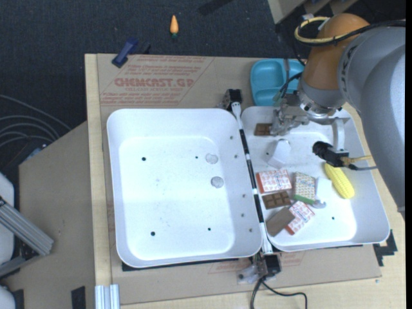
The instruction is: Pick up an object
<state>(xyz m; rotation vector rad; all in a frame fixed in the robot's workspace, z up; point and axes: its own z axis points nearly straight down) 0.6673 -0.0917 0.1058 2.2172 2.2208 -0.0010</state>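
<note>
Two white bins (174, 211) (360, 211). The right one holds three brown slabs (262, 129) (278, 200) (279, 221), three patterned packets (275, 180) (304, 185) (300, 215) and one yellow cob (339, 180). The left one holds two small grey discs (212, 159) (217, 182). One blue bowl (269, 82) sits at the upper right.

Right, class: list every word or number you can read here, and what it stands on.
"CHEMCAST GP": red print on the board.
Smaller red lines around it: too blurred to read.
Packets in the right bin: print too small to read.
</note>
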